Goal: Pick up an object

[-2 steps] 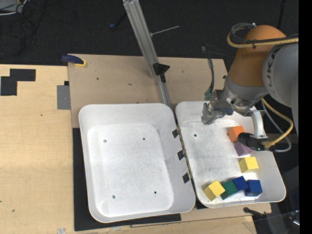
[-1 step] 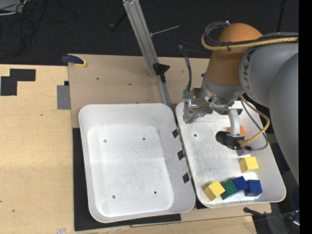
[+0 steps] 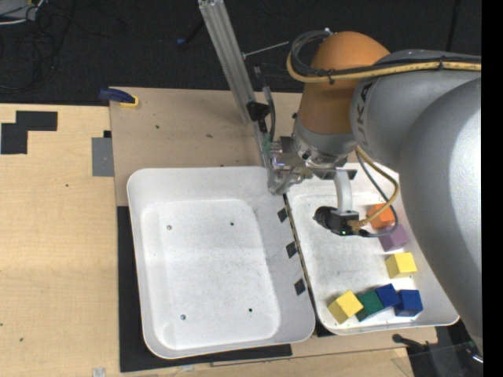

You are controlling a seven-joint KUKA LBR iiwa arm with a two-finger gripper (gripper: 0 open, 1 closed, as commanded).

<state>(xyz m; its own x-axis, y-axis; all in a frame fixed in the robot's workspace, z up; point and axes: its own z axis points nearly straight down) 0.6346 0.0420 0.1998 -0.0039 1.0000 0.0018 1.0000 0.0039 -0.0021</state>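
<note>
A: Light even, from overhead. Bench (image 3: 55, 234) reads warm and flat.

B: Noted. Left bin (image 3: 137, 191) is bright white, not blown out. The faint speckle on its floor is still legible.

A: Right bin (image 3: 338, 269) has a soft grey shadow under the arm (image 3: 424, 132), with diffuse edges.

B: Orange band (image 3: 342, 77) carries a broad dull highlight on top. Metal rail (image 3: 228, 53) shows a thin sheen along its length.

A: Background beyond the bench is nearly black. Detail is lost there, save a few cables at top left.

B: Focus: bins sharp. The grey arm casing, close to the lens, is slightly soft. Blocks (image 3: 377, 301) are saturated and crisp-edged. Bench edges run straight to the frame borders. Fine grain in the dark areas.
</note>
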